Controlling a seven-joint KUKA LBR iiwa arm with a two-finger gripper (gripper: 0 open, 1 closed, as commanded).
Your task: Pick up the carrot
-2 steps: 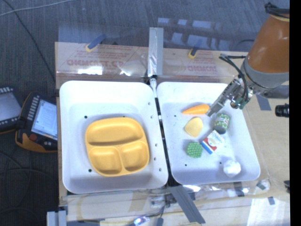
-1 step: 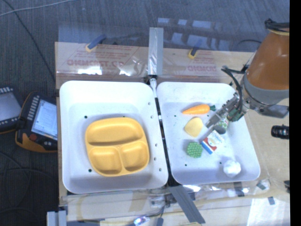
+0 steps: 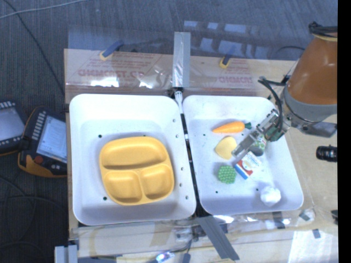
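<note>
The carrot [image 3: 228, 127], orange with a green stub at its right end, lies in the upper middle of the right bin [image 3: 285, 163]. My gripper [image 3: 241, 148] reaches in from the right on a slant. Its tip sits just below and to the right of the carrot, apart from it, beside a pale yellow piece [image 3: 224, 147]. I see nothing held in it.
Also in the right bin are a green knobbly piece [image 3: 226, 174], a small red, white and blue box [image 3: 245, 166] and a white crumpled lump [image 3: 270, 194] in the near right corner. The left bin [image 3: 82, 147] holds a yellow divided tray [image 3: 137, 169].
</note>
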